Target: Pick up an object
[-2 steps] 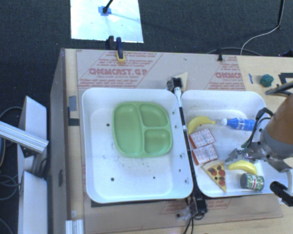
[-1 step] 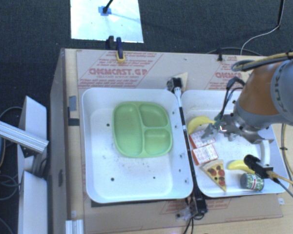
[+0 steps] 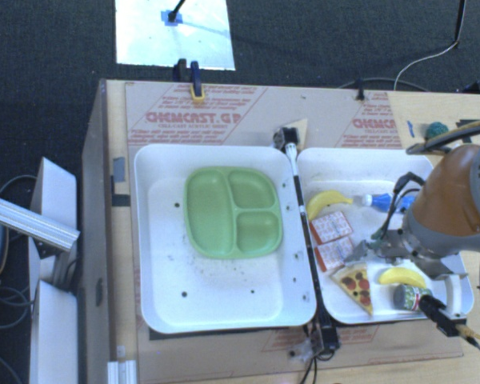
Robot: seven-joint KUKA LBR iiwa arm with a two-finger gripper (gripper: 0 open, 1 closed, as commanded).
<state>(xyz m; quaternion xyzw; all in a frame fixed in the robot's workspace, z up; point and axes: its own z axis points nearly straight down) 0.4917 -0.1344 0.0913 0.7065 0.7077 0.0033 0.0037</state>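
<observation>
The right bin (image 3: 360, 160) holds several small things. A yellow banana (image 3: 328, 202) lies at its left, with a clear bottle with a blue cap (image 3: 374, 201) beside it. Two red-and-white packets (image 3: 331, 229) lie below them. A toy pizza slice (image 3: 355, 283), a second small banana (image 3: 402, 276) and a dark can (image 3: 408, 297) sit near the front wall. My gripper (image 3: 366, 249) hangs low over the middle of this bin, just right of the lower packet and above the pizza slice. Nothing shows in its grasp.
The left bin (image 3: 164, 294) carries a green divided plate (image 3: 232, 213). A black clamp strip (image 3: 300, 214) runs along the shared wall between the bins. My arm's orange band (image 3: 456, 190) and a black cable (image 3: 400, 198) cover the right bin's right side.
</observation>
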